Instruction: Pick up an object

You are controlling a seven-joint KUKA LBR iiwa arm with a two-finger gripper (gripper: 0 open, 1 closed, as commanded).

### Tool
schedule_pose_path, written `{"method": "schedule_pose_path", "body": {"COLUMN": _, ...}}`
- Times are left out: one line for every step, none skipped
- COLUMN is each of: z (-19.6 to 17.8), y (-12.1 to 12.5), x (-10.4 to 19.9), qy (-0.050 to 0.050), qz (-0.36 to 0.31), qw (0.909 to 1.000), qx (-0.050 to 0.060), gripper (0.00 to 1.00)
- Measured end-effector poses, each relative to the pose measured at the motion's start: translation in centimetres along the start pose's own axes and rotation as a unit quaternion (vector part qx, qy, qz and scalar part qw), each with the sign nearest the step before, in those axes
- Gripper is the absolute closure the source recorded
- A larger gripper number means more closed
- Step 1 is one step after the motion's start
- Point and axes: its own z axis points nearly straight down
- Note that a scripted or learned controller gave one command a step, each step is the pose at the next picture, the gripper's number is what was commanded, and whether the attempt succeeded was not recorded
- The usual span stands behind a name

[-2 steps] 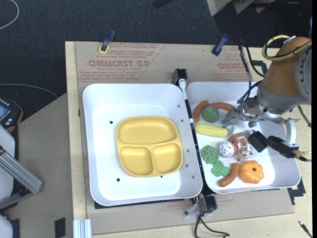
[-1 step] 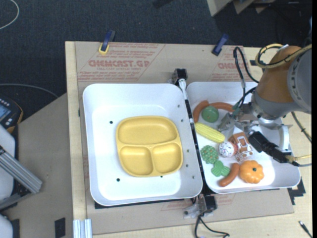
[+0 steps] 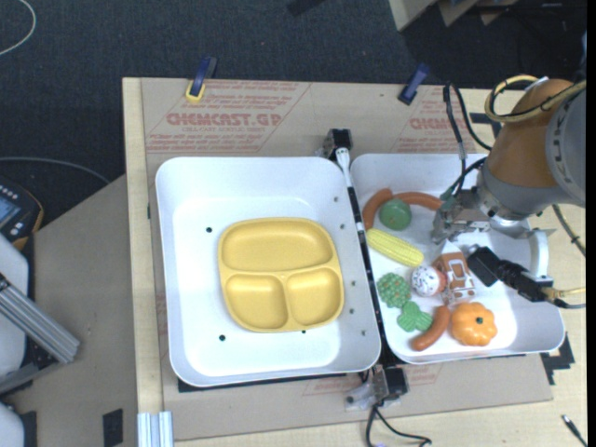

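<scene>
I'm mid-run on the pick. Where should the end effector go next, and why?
Probably straight down a little. The end effector hovers in the right bin, just above the small orange-and-white toy, with the corn cob to its left. Nothing shows between its fingers, so the pick is not yet made; the toy looks like the nearest target.

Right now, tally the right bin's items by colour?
Orange: 3, a curved sausage, a sausage, a pumpkin
Green: 3, a ball, broccoli, a leafy piece
Yellow: 1, corn
White patterned: 2, a ball, a block
Total: 9
</scene>
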Motion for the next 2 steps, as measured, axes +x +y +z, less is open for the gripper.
{"method": "schedule_pose_path", "body": {"z": -4.5, "y": -0.5, "x": -0.1, "qy": -0.001, "qz": 0.000, "qw": 1.0000, "qx": -0.003, "gripper": 1.00}}
{"method": "schedule_pose_path", "body": {"z": -10.2, "y": -1.2, "x": 0.3, "qy": -0.001, "qz": -0.001, "qw": 1.0000, "qx": -0.003, "gripper": 1.00}}
